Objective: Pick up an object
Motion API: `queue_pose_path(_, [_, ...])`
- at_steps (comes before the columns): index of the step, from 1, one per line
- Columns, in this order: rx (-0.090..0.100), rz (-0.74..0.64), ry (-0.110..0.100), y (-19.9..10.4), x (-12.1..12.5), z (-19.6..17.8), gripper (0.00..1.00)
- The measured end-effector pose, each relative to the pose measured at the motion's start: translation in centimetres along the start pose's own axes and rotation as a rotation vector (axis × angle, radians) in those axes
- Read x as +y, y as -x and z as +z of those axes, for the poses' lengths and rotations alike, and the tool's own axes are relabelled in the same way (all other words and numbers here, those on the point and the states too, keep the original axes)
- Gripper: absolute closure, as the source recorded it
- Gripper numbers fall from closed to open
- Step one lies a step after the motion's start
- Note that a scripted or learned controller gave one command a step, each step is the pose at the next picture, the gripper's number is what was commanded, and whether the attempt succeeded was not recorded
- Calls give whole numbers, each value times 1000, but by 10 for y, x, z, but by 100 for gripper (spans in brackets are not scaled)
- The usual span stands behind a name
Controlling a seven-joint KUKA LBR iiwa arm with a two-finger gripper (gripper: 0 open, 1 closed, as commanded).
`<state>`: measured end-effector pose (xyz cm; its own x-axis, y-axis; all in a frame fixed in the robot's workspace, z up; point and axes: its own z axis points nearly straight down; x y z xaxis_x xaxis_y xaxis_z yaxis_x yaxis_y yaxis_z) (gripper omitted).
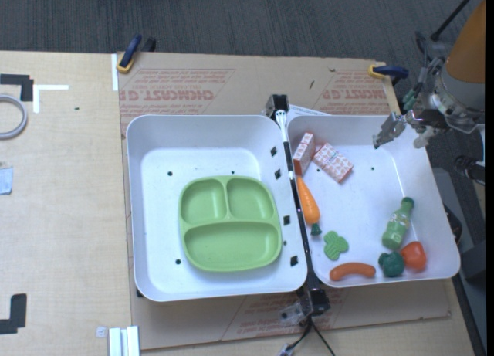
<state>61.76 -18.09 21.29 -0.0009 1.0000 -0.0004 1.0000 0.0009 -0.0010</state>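
My gripper (403, 137) hangs over the far right corner of the right bin (363, 192), open, with nothing between its two fingers. Below it in that bin lie two red-and-white boxes (305, 152) (333, 161) near the far left. An orange carrot (309, 202) lies along the left wall. A green bottle (397, 225) rests at the right side. Near the front edge are a green leafy piece (335, 245), a sausage (353, 271), a dark green vegetable (392, 263) and a red-orange pepper (414, 255).
The left bin (154, 192) holds a green divided plate (230, 223). Black clips (276, 104) join the two bins along the middle wall. Both bins sit on cardboard (177, 88) over the wooden bench. A blue clamp (130, 52) sits at the cardboard's far left corner.
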Motion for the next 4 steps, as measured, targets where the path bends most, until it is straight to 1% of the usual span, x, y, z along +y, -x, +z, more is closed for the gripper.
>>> queue_pose_path(1, [1, -43, 0, -9, -102, 102, 0])
queue_pose_path(2, [0, -106, 1, -81, -15, 63, 0])
queue_pose_path(3, [-2, -332, 4, -86, 23, 120, 0])
queue_pose_path(4, [-3, -332, 5, -85, 23, 110, 100])
